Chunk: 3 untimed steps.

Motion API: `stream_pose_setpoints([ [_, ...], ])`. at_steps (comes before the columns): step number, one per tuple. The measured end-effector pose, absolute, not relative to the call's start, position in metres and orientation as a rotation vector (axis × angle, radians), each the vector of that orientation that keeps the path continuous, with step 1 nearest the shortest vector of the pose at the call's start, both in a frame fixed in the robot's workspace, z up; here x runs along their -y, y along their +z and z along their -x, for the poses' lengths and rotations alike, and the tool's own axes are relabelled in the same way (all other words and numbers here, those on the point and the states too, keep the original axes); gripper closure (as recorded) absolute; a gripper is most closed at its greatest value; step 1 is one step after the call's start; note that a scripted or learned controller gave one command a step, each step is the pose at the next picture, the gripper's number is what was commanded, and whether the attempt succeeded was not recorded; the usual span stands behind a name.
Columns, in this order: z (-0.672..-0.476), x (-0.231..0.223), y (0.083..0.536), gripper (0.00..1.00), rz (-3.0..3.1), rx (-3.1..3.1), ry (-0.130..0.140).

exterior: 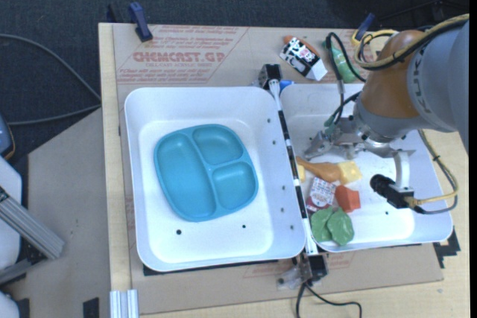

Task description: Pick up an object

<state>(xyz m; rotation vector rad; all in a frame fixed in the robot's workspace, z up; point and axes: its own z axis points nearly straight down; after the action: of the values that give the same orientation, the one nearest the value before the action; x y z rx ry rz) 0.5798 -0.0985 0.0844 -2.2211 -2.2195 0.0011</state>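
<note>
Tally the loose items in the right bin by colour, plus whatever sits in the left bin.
Orange-yellow: 1, a carrot-like piece
Red-orange: 1, a block
Green: 1, a leafy piece
Red-and-white: 1, a packet
Blue: 1, a divided plate in the left bin
Total: 5

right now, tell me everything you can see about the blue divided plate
The blue divided plate looks like smooth plastic, light blue, with rounded corners and three compartments: one large on the left, two smaller on the right. It lies flat, slightly rotated, near the middle of the left white bin. Nothing else touches it.
</note>
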Motion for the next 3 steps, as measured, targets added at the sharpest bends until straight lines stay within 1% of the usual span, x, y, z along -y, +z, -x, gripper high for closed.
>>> stream_pose_setpoints([
  [1, -0.481, 0.097, 0.084, 0.00, 2.221, 2.220, 0.001],
  [2, -0.482, 0.096, 0.094, 1.00, 2.224, 2.221, -0.002],
  [3, -0.533, 0.043, 0.185, 1.00, 2.220, 2.223, -0.001],
])
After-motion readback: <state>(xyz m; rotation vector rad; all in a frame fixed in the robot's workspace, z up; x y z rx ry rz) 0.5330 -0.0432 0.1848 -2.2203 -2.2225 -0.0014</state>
